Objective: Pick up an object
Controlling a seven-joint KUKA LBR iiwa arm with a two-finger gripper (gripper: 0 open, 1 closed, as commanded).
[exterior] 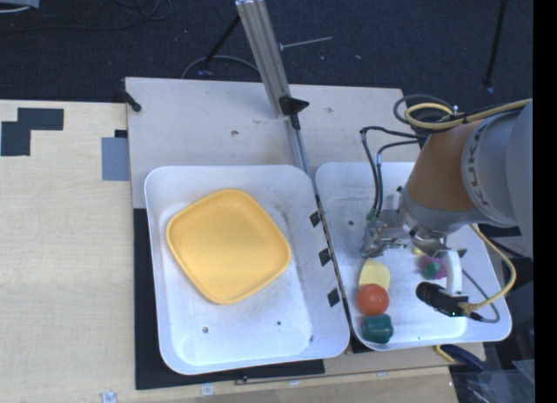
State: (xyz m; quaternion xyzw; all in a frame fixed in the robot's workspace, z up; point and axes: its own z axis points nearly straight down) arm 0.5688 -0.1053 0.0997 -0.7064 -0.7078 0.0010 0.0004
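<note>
Gripper [383, 243] is down just above the yellow piece [375, 272] — can't tell if it's grabbed anything, so the pick isn't done yet.

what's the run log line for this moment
arm: over right bin | gripper: above yellow object | grasp: none seen | left bin: yellow plate

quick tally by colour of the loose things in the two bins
Yellow: 2, a square yellow plastic plate in the left bin, a small pale yellow piece in the right bin
Red: 1, a round red ball
Green: 1, a dark green block
Pink: 1, a small pink piece, partly hidden
Total: 5
</note>
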